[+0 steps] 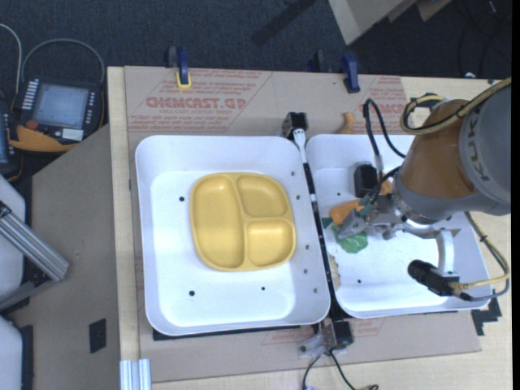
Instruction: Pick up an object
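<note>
Bins sit side by side on the bench, and we take the divider (313, 210) between them as our landmark. To its left, in the left bin (162, 299), we see a yellow sectioned plate (242, 220) lying flat, with its one large compartment on the side away from the divider and two smaller ones on the side nearer to it. Just to the right of the divider, in the right bin (382, 291), lie a small orange object (343, 210) and a green object (353, 242), close together. The orange one looks elongated, its long axis running from the divider up and to the right toward the arm; the green one is too small and bunched for us to read any direction. The gripper (370, 218) hangs right over these two pieces, with the grey arm (455, 161) behind it. We cannot tell whether it is clasping anything or released, since its tip is blocked by the wrist and cables.
</note>
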